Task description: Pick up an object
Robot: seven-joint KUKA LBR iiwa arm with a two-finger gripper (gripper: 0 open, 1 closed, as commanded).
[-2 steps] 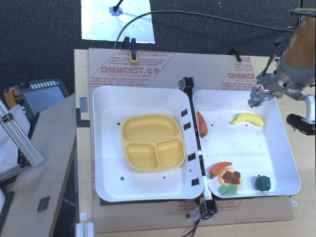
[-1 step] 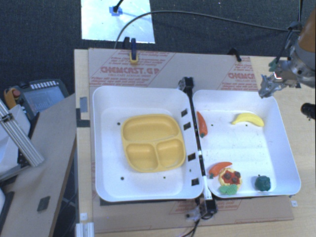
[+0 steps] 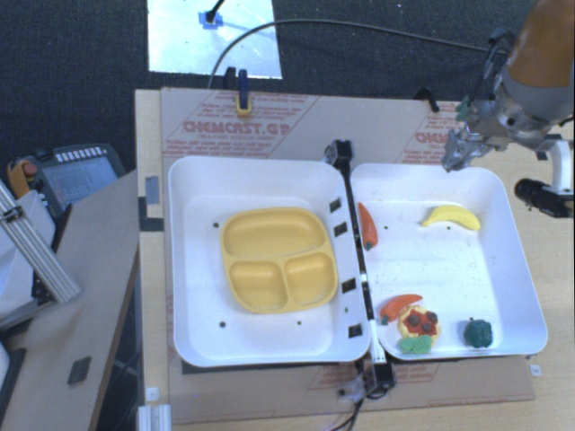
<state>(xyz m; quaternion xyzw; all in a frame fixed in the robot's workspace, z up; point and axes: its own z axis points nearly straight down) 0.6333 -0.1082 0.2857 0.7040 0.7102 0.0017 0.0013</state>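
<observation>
The banana (image 3: 452,216) lies in the upper part of the right bin (image 3: 503,268), curved, resting flat on the white floor, and it is the object nearest the arm. It sits apart from everything else, which makes it the likeliest pick. A slim orange-red chili pepper (image 3: 367,225) lies against the bin's left wall, beside the divider. Along the near edge are a second red pepper (image 3: 401,304), a small pizza-like toy (image 3: 419,322) with a green leafy piece touching it, and a dark green broccoli-like piece (image 3: 478,332) in the corner.

The left bin (image 3: 198,196) holds a yellow compartment tray (image 3: 277,259), lying flat.

The hand (image 3: 456,155) hangs over the far rim of the right bin, above and just beyond the banana, touching nothing. It is small and dark against the tabletop (image 3: 386,128), so whether it is spread or pressed together I cannot tell.

Nothing is picked up yet; the descent is still to be made. The risks, as I judge them: coming straight down from here, the hand could strike the bin's far wall instead of reaching the floor. The banana's curved, smooth shape could slip out of a pinch taken across its ends. The pepper hugging the wall would leave no room for a finger on that side.
</observation>
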